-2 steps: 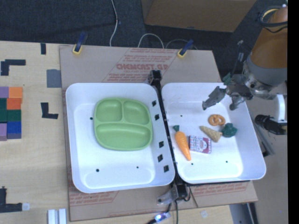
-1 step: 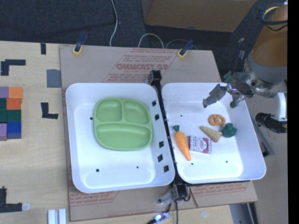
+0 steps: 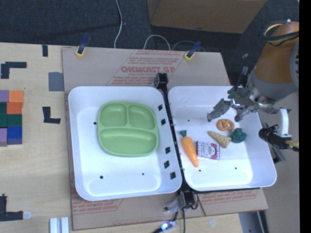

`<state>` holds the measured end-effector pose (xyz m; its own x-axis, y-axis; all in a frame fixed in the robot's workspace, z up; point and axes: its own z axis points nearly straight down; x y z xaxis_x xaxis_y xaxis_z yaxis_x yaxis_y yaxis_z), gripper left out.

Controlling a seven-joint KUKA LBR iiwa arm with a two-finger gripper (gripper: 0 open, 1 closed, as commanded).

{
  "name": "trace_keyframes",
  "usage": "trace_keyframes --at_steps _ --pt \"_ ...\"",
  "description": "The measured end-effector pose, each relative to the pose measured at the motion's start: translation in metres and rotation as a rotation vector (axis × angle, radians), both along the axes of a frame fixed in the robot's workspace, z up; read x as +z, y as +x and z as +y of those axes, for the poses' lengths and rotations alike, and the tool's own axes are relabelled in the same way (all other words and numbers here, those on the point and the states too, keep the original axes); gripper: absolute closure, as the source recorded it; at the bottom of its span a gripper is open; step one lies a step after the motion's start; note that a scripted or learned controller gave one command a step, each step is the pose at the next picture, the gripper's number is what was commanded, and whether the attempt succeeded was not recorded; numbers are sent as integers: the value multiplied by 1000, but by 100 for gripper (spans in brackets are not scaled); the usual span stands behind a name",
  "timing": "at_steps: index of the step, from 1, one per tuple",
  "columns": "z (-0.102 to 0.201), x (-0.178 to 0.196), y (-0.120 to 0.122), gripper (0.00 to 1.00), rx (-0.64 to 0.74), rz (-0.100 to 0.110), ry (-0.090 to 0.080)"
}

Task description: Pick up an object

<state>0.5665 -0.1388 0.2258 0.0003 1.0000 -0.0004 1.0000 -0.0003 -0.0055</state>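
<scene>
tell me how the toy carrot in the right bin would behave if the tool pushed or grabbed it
The toy carrot tapers to a point, so a push would probably roll it in a curve, not straight. It looks like smooth moulded plastic, so likely light, stiff and somewhat slippery. It lies beside the pink packet, which a push might also shift.

The room light is even and fairly bright, coming from overhead, so the two shallow white plastic bins [image 3: 82, 144] look almost washed out along their rims. Shadows are soft and short; a faint one sits under the green divided plate [image 3: 128, 129]. The dark blue carpet [image 3: 58, 8] at the top stays dim. The whole picture is slightly soft and grainy, and the printed lettering on the brown cardboard sheet [image 3: 146, 68] blurs
</scene>
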Motion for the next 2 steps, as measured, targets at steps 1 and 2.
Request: trace_keyframes --at_steps 1,2 --pt "-3 -64 1 0 1 2 1" --pt "2 -109 -4 0 2 1 1"
